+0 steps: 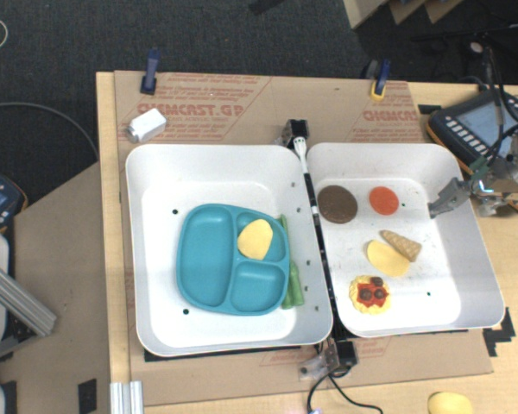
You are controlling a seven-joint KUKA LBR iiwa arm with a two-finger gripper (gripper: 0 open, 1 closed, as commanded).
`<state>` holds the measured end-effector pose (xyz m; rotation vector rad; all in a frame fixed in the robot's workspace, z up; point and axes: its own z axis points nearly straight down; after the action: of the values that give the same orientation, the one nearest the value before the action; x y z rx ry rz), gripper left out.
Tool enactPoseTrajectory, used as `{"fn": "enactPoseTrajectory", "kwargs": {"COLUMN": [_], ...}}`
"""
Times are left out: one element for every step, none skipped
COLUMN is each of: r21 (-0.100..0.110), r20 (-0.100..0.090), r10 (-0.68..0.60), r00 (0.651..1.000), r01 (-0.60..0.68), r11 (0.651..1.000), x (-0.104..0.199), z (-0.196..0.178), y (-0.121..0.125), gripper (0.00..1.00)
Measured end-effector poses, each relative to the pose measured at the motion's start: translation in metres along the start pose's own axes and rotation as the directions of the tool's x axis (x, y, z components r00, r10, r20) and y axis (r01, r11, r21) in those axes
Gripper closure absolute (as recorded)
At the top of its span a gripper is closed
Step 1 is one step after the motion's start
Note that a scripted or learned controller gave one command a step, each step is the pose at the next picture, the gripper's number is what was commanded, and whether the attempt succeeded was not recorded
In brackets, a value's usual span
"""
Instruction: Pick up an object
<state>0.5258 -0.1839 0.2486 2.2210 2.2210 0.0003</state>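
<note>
Here, cardboard-topped bench (242,110), two white bins (147,231), dark carpet (69,24), end effector (449,198) grip state unclear.

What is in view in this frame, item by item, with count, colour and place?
bins: 2, white, side by side on the bench
divided plate: 1, teal, in the left bin
yellow piece: 1, yellow, in the plate's upper right compartment
green strip: 1, green, along the plate's right edge
brown disc: 1, brown, upper left of the right bin
red disc: 1, red-orange, right of the brown disc
wedge: 1, tan, middle of the right bin
yellow slice: 1, yellow, partly under the wedge
round toy: 1, yellow with red top, lower right bin
clamps: 2, blue, bench's far edge
tool: 1, grey, over the right bin's right edge
</note>
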Motion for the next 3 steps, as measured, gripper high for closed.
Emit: {"fn": "enactPoseTrajectory", "kwargs": {"r21": [0.013, -0.009, 0.011], "r20": [-0.005, 0.004, -0.006], "r10": [0.002, -0.005, 0.004], "r00": [1.000, 1.000, 1.000], "r01": [-0.002, 0.005, -0.004], "r11": [1.000, 1.000, 1.000], "x": [0.000, -0.007, 0.001], "z": [0.134, 0.094, 0.167], "y": [-0.040, 0.043, -0.034], "gripper": [0.00, 0.00, 0.00]}}
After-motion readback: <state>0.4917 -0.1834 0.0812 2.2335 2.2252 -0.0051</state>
